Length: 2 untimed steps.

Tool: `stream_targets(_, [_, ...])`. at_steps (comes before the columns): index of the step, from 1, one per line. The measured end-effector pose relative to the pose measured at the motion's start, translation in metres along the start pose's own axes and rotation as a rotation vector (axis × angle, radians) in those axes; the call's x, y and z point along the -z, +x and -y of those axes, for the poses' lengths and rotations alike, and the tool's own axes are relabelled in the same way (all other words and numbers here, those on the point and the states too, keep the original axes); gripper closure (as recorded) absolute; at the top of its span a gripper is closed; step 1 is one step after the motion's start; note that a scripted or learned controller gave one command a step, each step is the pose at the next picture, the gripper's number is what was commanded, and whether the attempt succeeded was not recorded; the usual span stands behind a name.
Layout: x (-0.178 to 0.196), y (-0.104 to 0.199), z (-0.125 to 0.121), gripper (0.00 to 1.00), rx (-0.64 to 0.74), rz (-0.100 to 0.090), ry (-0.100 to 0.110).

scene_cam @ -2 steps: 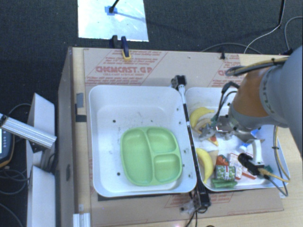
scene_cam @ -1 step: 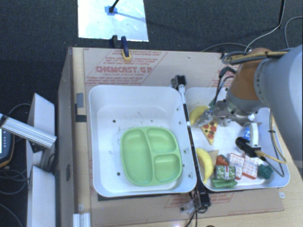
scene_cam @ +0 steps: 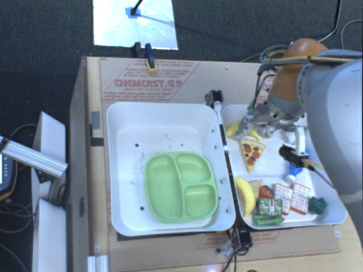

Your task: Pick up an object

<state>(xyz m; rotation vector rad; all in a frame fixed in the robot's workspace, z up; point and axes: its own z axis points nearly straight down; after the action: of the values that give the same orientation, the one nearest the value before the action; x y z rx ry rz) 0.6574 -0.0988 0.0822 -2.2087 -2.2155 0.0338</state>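
My gripper [scene_cam: 251, 124] is low over the far left corner of the right bin [scene_cam: 334, 208], below the orange band [scene_cam: 295, 67] of the arm. A small yellow piece [scene_cam: 232, 130] lies right at its tip; whether the two touch is unclear. Just in front lies a toy pizza slice [scene_cam: 251, 152]. Nearer the front of the bin lie a banana [scene_cam: 245, 194], a green packet [scene_cam: 269, 208], red and white cartons [scene_cam: 294, 198], a blue item [scene_cam: 295, 171] and a dark green piece [scene_cam: 318, 204].
The left bin [scene_cam: 130, 135] holds a light green divided plate [scene_cam: 181, 186]. A black divider bar [scene_cam: 224, 146] runs between the two bins. The arm's grey body [scene_cam: 334, 118] covers the right bin's far right side.
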Motion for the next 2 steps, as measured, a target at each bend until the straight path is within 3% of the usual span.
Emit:
stream_targets(1, [0.002,0.005,0.03,0.0,0.0,-0.005,-0.026])
stream_targets(2, [0.0,0.011,0.083,0.0,-0.001,-0.006,-0.025])
